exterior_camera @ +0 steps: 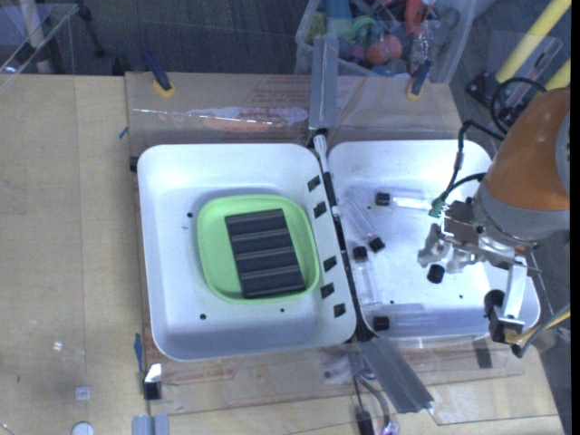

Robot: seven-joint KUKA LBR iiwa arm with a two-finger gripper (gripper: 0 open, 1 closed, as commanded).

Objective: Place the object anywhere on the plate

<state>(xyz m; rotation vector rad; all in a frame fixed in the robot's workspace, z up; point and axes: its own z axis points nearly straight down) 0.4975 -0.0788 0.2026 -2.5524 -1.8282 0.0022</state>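
Note:
A green square plate (pixel 210 243) lies in the left white bin (pixel 168 184). A dark grey ribbed block (pixel 265 252) rests flat on the plate, filling most of its middle. My gripper (pixel 446 257) hangs over the right white bin (pixel 381 166), near that bin's right side, well apart from the plate and the block. The grey arm with its orange band (pixel 535 166) reaches in from the right edge above it.
A black-tabbed divider (pixel 328 243) runs between the two bins. Small black knobs (pixel 367 246) and clear strips (pixel 403 201) lie on the right bin's floor. A clear tub of coloured toys (pixel 381 16) stands behind the bins. Bare wooden bench lies to the left.

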